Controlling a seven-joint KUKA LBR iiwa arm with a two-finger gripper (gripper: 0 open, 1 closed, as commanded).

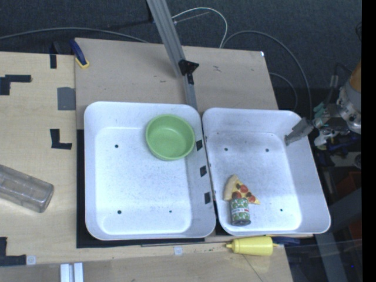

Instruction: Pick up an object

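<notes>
Robotics lab, taped bench (35, 107), white bins (100, 157), cables (247, 37)

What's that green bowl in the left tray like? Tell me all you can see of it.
The green bowl is round, pale green and plain, looks like plastic, and sits upright with nothing visible inside. It rests on the floor of the left bin, near its far right corner, close to the wall shared with the other bin. Nothing else touches it.

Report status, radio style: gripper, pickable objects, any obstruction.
Gripper over right bin's far right rim, holding nothing seen. Pizza slice and can touching, right bin's near side. Green bowl in left bin. Nothing blocking.
</notes>
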